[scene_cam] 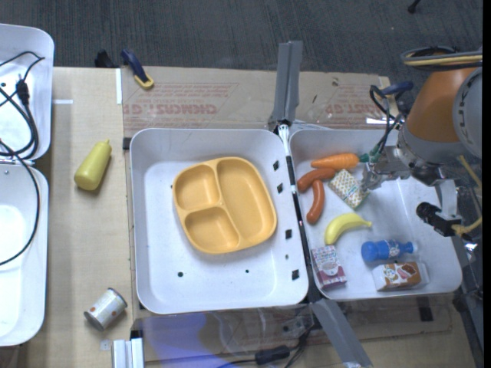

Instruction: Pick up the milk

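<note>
The milk carton (328,266) lies flat at the near-left corner of the right bin (430,282), probably dropped loose for picking. Beyond it sit a banana (347,226), then two sausages (314,192) and a carrot (335,161). The gripper (373,176) hovers far of the carton over a patterned packet (348,188); I cannot tell its grip state, the wrist blocking it.

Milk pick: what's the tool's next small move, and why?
Probably lift clear and shift toward the view's lower left. The tool sits beside the patterned box, apart from the small white carton, which looks like the milk, in the right bin. The banana lies between them, so travel above it.
</note>
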Robot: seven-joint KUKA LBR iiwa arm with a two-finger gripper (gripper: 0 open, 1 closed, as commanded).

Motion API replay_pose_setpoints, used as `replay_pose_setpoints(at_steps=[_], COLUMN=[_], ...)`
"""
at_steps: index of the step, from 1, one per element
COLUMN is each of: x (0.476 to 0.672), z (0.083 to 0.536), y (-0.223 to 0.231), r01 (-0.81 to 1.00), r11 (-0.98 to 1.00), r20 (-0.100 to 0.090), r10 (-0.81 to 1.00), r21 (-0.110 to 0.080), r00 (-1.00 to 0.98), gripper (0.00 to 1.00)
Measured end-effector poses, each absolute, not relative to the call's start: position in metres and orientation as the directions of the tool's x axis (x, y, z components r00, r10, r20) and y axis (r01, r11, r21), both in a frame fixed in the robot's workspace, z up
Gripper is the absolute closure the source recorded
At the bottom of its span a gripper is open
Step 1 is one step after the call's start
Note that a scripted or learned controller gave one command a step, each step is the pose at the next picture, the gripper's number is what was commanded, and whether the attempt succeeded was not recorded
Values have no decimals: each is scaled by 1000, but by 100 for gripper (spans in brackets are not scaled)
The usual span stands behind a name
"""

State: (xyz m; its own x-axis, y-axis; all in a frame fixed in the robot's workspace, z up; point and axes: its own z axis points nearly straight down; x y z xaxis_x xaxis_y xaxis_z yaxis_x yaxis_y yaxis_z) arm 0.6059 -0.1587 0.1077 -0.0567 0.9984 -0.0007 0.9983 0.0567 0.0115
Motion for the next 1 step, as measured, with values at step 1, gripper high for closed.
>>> replay_pose_setpoints(at_steps=[1], x=[545], z=[195], y=[-139], r01=[973], r11=[231], r20=[0], r10=[973], r21=[-1], r00=[-231], gripper=[100])
